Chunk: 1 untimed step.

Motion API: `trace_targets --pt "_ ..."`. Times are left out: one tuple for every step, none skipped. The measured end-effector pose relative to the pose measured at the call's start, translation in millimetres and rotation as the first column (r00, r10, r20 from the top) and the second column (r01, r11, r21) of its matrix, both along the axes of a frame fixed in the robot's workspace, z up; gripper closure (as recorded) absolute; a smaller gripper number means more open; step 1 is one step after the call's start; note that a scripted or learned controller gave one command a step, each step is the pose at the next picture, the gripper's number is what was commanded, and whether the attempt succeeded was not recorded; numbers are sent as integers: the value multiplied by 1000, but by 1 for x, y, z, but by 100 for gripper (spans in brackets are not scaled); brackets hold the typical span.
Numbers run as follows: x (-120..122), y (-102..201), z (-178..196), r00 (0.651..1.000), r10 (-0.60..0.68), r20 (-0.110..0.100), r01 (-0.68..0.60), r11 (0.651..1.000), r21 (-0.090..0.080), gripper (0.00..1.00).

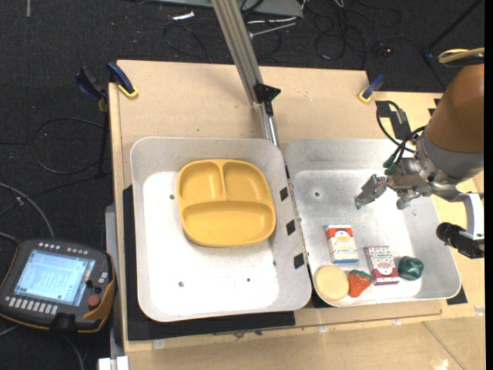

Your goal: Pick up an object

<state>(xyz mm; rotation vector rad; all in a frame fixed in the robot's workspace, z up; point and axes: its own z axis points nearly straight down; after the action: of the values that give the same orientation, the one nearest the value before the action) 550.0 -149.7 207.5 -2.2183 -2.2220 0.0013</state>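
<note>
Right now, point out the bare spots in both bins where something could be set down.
Left bin: free floor below and left of the yellow divided plate. Right bin: bare across its upper left, beside the gripper. Crowded along the near edge: two small cartons, round cream piece, red piece, green piece.

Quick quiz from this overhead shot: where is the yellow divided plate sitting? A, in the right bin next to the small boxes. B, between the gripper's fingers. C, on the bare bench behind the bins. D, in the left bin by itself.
D: the yellow divided plate lies flat in the left bin, while the small boxes sit in the right bin.
</note>
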Motion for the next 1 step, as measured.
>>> trace_targets --pt "0 0 0 1000 -1 1 1 1000 0 0"
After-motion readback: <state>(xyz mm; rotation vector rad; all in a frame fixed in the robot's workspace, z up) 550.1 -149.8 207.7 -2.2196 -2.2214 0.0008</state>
